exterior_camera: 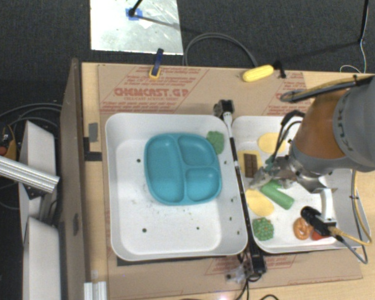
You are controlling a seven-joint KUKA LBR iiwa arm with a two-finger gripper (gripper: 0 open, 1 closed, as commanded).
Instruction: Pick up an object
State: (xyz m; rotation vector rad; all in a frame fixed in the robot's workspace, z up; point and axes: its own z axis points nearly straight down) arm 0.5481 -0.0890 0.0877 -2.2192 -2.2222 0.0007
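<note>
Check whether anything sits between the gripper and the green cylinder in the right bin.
Nothing visible does. The gripper hangs right at the upper-left end of the green cylinder, with no object between them. The yellow piece lies just beside the cylinder, on its lower left.

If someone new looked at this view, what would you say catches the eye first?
Probably the blue divided plate, lying in the middle of the left bin. Next comes the grey arm with its orange band, reaching in from the right over the right bin, where the gripper is down among small items, close to a green cylinder and a yellow piece.
</note>
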